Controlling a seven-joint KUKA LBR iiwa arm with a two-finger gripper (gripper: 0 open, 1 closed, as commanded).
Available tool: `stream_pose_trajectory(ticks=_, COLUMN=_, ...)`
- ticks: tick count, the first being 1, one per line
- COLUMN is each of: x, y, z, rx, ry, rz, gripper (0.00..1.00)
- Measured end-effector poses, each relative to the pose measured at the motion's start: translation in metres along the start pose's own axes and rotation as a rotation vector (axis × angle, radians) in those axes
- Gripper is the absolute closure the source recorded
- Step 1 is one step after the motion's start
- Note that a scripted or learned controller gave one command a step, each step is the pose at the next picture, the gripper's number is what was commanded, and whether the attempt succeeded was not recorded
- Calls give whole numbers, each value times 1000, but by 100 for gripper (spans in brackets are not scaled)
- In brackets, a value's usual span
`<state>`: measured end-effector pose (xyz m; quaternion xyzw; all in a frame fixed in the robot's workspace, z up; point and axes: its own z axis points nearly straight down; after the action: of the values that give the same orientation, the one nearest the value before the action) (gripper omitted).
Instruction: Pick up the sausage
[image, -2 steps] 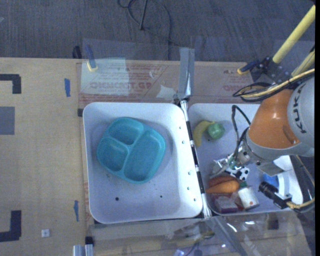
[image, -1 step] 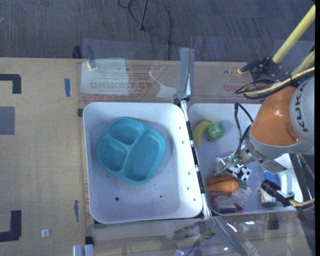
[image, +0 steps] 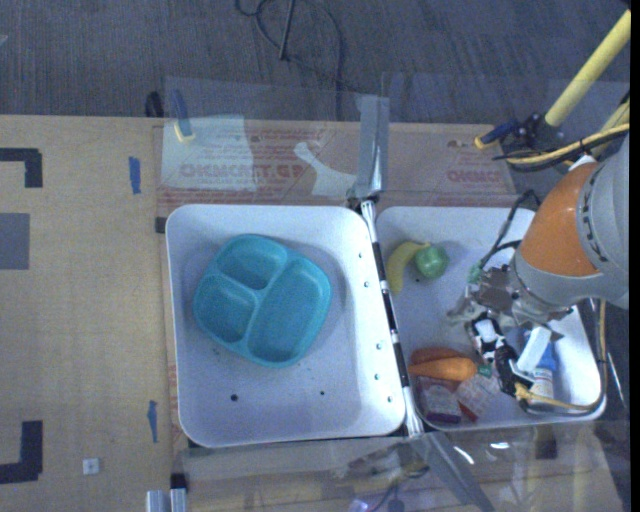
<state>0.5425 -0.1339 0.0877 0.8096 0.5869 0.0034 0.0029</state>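
Two bins (image: 190, 330) pictured, sausage (image: 436, 355) lying just left of gripper (image: 497, 345), grip state indiscernible, teal plate (image: 262, 298) held in left bin.

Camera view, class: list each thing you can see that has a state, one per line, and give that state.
Blue divided plate: upright in the left bin, nothing in its compartments.
Banana: lying in the right bin, beside the green apple.
Sausage: lying flat, against the carrot, not lifted.
Gripper: low over the right bin, to the right of the sausage.
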Motion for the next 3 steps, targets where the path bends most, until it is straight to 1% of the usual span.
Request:
stream_pose_trajectory(ticks=1, x=155, y=-25, z=-80, rx=-9, ry=20, rz=-254, gripper=100)
stream_pose_trajectory(ticks=2, x=242, y=49, z=-189, rx=13, ry=-4, rz=-360, gripper=100)
stream_pose_trajectory(ticks=3, x=246, y=48, z=-196, rx=17, ry=-7, rz=-368, gripper=100)
